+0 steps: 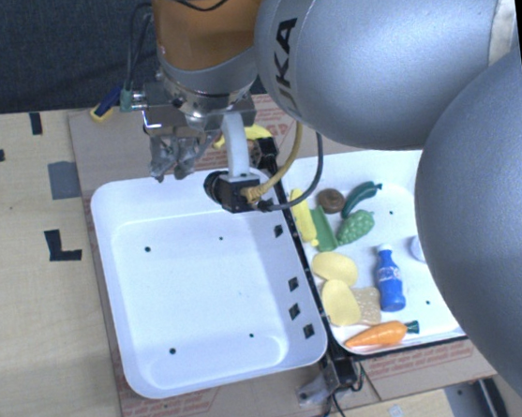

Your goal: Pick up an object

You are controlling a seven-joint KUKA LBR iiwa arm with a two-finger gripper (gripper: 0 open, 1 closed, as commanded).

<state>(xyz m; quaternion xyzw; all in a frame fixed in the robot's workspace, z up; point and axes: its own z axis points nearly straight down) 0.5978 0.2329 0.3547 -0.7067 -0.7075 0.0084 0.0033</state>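
My gripper (171, 165) hangs over the far rim of the left white bin (117, 268), near its far left corner, with nothing visibly held under it. The objects lie in the right white bin (398, 172), well to the right of the gripper. Among them are a blue bottle (389, 279), an orange carrot (378, 335), a yellow lemon-like fruit (333, 267), a bumpy green vegetable (356, 227), a dark green pepper (361, 195) and a brown round piece (331, 200). The arm hides the right bin's far right part.
A black fitting with cables (231, 192) hangs from the wrist above the wall between the bins. A beige cracker (367, 305) and a pale yellow piece (341, 304) lie near the carrot. Brown cardboard (85, 158) lies under the bins.
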